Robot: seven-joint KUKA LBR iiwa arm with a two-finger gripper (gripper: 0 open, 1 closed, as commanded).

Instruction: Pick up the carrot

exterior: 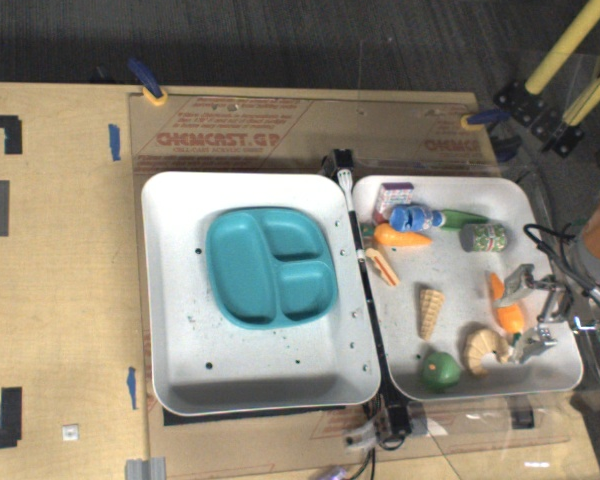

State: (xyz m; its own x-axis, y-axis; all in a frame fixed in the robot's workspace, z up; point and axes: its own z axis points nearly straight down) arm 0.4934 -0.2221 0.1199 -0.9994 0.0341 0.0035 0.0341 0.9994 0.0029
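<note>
Two bins side by side on the desk (50, 298). Left bin (170, 298) just has a divided tray (272, 266) in the middle. Right bin (455, 268) has the carrot (401, 236) near its back-left, ice cream cone (431, 311) mid-bin, apple (441, 370) up front.

Teal tray (271, 266); white bins (170, 298); orange carrot (401, 236); green apple (441, 369); blue bottle (416, 218).

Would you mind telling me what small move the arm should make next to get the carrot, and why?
Probably shift the tool toward the left bin and the far wall: it sits low at the right bin's right edge, by an orange piece, while the carrot lies apart near the far-left corner, beside a blue bottle.
</note>
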